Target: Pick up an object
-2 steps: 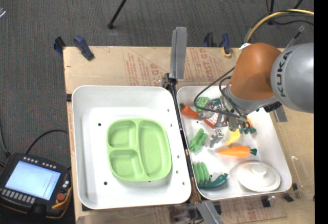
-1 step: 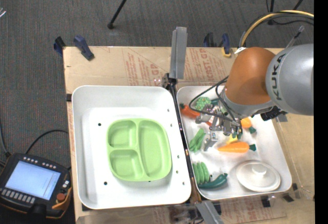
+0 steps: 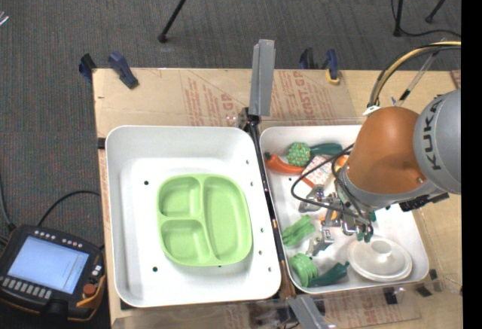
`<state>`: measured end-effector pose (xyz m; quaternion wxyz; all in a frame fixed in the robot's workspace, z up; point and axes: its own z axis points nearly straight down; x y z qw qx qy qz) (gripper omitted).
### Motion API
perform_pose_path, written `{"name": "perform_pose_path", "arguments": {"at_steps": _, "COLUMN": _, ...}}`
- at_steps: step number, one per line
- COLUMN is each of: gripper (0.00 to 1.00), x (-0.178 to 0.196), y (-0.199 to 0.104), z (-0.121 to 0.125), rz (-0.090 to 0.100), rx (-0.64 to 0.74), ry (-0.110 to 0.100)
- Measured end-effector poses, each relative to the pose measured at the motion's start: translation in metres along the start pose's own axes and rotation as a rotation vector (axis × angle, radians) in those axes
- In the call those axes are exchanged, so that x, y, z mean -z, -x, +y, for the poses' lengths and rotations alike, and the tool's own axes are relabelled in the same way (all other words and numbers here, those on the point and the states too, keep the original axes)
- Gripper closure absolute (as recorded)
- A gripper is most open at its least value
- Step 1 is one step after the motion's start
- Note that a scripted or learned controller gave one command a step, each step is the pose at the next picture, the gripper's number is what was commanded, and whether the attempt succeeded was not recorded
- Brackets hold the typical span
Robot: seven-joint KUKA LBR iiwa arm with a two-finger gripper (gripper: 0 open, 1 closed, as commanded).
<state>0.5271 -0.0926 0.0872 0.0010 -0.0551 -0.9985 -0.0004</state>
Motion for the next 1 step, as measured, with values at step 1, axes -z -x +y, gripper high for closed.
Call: {"name": "perform_pose_path", "arguments": {"at_steps": 1, "gripper": 0.00, "x": 0.0005, "y": 0.0513, "z": 0.0001, "rz": -0.003, "rx": -0.348, "ry": 0.000}}
